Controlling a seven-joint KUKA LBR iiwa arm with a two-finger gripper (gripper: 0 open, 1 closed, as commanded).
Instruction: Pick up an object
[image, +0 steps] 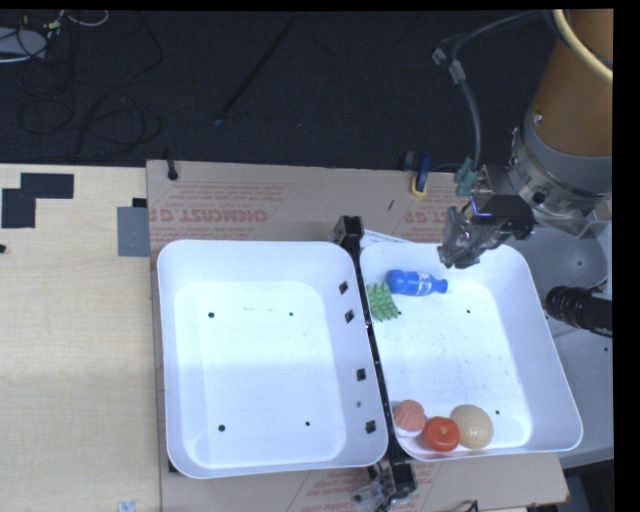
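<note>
The dark two-finger gripper (462, 252) hangs over the right white plastic bin's (548, 352) far edge, just right of the small blue plastic bottle (414, 284) lying inside. It's got nothing in it; honestly can't tell how wide it's spread. A red tomato-like ball (440, 433) sits in the near corner.

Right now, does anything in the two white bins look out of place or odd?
Nothing looks spilled or damaged. The blue plastic bottle lies on its side beside the green ridged piece; three round items huddle in the right white bin, near corner. The pincer hovers above.
</note>
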